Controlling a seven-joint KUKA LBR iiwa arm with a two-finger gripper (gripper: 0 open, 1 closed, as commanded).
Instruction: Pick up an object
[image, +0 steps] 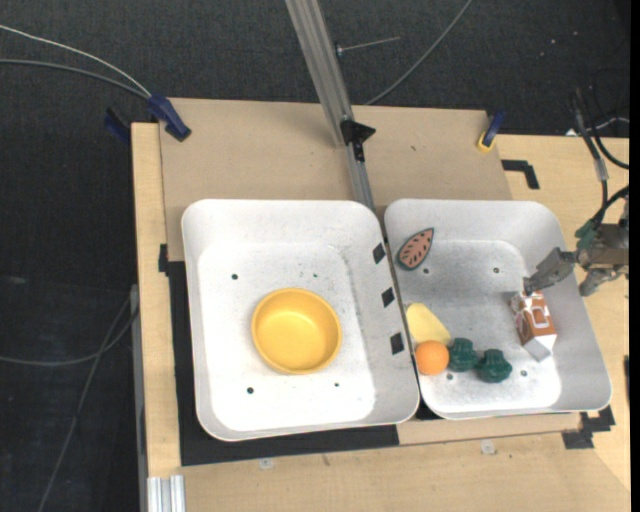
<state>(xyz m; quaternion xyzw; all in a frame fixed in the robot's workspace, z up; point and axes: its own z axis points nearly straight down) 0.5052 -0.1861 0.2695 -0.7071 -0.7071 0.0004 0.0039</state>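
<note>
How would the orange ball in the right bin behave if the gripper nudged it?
The orange ball looks round and smooth, so it would probably roll. It touches the yellow piece and sits beside the green toy, which may block it.

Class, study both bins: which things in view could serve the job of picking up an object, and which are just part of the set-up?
For the job: gripper; carton; orange ball; yellow piece; green toy; leaf-shaped piece; yellow bowl.

Just lying about: blue clamp; yellow clamp; metal pole; cables.

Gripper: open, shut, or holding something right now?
Gripper: cannot be told from this view; it sits at the right bin's right edge, above the small carton.
</note>
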